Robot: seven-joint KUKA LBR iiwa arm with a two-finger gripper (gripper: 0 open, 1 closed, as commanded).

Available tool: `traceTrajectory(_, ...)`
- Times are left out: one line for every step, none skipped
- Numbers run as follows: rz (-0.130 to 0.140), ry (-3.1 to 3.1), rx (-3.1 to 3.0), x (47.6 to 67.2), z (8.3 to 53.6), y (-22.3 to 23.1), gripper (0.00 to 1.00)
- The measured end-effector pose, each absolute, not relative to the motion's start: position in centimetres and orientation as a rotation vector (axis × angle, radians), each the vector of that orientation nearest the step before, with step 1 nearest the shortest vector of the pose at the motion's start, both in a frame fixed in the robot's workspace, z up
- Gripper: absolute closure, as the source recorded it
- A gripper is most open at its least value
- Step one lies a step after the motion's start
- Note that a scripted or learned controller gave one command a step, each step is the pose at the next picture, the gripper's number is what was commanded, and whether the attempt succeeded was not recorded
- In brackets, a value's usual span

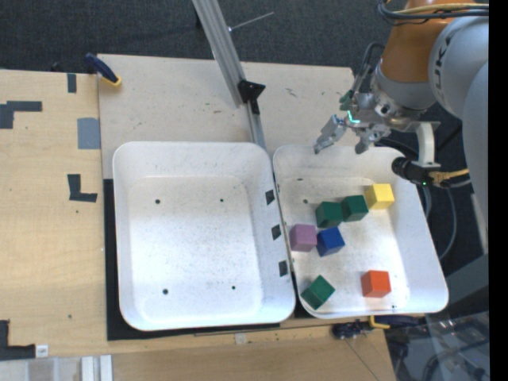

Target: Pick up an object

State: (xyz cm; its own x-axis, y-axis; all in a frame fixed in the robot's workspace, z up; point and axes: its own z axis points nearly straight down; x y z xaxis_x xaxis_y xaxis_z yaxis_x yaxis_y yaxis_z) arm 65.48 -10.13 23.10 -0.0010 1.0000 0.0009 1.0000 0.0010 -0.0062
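The right bin holds several small blocks: a yellow one, two dark green ones side by side, a blue one, a purple one, a green one near the front and an orange-red one. My gripper hangs above the bin's far rim, behind the blocks, with its fingers spread apart and nothing between them.
The left bin sits beside the right one. A slanted metal pole with a black clamp rises behind the bins. A blue and yellow clip lies at the bench's far left. Black cables run along the right.
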Motion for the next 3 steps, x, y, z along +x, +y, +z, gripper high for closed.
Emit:
traceTrajectory(0.002,-2.223,-2.218,65.6,23.4,-10.1,0.00)
traceTrajectory(0.008,-2.221,-2.215,65.7,17.0,-9.6,0.00)
traceTrajectory(0.008,-2.221,-2.215,65.9,12.5,-9.4,0.00)
